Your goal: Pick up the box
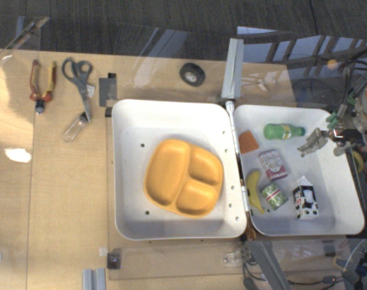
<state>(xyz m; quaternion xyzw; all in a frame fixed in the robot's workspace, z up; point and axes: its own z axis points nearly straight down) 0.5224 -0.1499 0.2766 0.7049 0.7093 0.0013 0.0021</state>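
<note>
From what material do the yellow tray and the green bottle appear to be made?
The yellow tray looks like moulded plastic: smooth, rounded compartments with a soft sheen. The green bottle, lying on its side in the right bin, looks like glossy plastic, though at this size glass cannot be excluded.

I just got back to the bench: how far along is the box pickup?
Nothing looks done yet: the box sits in the right bin, near its front edge. In hand is the approach: the tool hangs over the bin's far right side, apart from the box. Left: move over the box, descend, grip and lift.
</note>
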